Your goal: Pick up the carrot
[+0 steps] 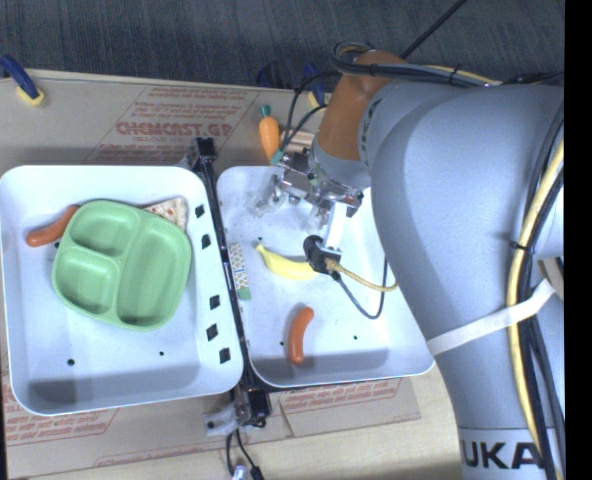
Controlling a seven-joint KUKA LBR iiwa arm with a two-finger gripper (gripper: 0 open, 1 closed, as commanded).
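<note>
Since the carrot (pixel 267 134) lies outside both bins, on the cardboard sheet (pixel 126 118) just beyond the far rim of the right bin (pixel 376 353), we judge the step in hand to be the approach, with no grasp made. The gripper (pixel 298 196) hangs over the far end of the right bin, near the carrot but apart from it, with the rim between them. We cannot tell whether it is released or clenched, as the metal parts blur together; we see nothing held in it.

To do this well, we think the gripper needs to lift clear of the rim, move toward the far side and a bit left, and come down centred on the orange body, not on the green top. The carrot points roughly away from the bin, so closing across its width looks best. It is small, tapered and probably slick, so an off-centre close could squirt it away.

Right bin: a banana (pixel 284 264) near the middle, and a red sausage (pixel 298 334) toward the near side, well apart from the carrot. Left bin (pixel 36 358): a green divided plate (pixel 121 263), a second sausage (pixel 48 231) touching the plate's left edge, and a flat tan piece (pixel 171 209) partly under the plate; we can't name it.
</note>
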